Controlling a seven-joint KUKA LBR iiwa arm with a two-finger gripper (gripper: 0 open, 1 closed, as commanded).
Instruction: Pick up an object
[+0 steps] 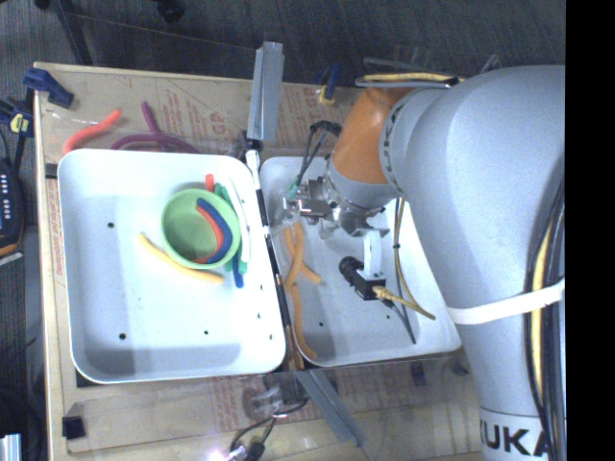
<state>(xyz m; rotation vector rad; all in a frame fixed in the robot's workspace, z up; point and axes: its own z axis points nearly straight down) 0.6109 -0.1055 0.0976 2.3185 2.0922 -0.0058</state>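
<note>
Bulky grey arm (480,219) hides much of shallow white right bin (332,339); claw (303,203) low at its upper-left corner, grip unreadable, thin orange forked strip (298,267) lying just below

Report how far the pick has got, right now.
Done: the arm has reached over the right bin, and the gripper sits low at its far left corner. In hand: nothing I can confirm between its fingers. Left: the orange strip lies on that bin's floor; the green bowl rests in the left bin.
</note>
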